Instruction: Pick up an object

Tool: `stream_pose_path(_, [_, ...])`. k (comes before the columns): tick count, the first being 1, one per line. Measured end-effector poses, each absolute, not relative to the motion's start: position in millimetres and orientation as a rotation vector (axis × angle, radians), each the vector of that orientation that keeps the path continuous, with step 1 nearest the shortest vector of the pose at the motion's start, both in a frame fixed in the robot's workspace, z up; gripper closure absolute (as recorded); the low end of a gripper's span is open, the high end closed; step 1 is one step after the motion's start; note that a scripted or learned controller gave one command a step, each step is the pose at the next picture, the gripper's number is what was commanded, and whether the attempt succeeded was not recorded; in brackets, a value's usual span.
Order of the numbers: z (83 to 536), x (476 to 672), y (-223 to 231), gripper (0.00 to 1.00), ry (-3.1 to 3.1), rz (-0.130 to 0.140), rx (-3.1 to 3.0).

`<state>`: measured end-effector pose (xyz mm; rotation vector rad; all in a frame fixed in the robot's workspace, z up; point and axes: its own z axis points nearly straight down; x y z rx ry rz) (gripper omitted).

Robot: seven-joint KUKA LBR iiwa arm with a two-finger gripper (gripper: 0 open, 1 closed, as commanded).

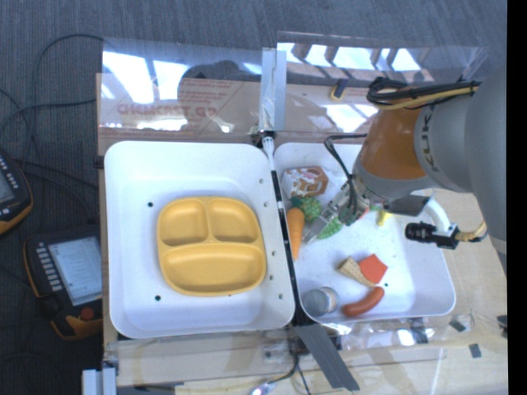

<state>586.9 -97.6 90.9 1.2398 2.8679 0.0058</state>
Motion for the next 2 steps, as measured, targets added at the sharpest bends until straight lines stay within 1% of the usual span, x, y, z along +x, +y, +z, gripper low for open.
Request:
stream_pose_path(1, [100.9,587.5,-97.0,1.00,2.868,0.005,1.238])
stream_pose_path(2, [213.6,594.2,-16.6,1.00,2.834,-0.003,1.353])
